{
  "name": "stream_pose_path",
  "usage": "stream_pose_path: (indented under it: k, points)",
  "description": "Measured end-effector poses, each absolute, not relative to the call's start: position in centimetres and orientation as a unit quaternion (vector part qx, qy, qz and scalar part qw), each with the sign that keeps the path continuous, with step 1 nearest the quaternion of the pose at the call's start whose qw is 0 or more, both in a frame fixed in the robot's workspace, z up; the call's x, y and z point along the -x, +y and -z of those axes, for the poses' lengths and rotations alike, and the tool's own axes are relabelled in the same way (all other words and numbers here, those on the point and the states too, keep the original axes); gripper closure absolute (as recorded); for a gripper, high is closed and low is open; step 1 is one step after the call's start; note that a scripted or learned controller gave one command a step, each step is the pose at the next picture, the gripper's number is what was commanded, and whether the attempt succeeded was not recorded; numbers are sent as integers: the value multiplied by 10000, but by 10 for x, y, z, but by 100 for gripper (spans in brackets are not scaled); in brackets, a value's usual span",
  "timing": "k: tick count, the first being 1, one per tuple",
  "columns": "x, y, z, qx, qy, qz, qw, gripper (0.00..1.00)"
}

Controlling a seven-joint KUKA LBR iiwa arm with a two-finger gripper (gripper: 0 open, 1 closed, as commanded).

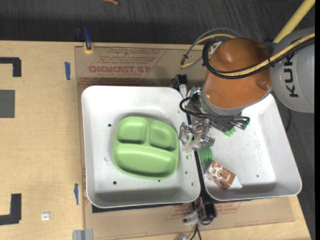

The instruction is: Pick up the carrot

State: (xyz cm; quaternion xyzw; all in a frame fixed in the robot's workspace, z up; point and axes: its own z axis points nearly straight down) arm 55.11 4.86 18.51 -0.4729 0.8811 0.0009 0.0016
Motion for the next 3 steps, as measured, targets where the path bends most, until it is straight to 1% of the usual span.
stream_pose_path:
  k: [1,2,3]
  points:
    - [-568,-27,-185,6514,7587,1,27,100]
    - [-524,43,-185,7728,6346,-9,9,100]
    - [-487,114,-132,8703,4925,-11,6,100]
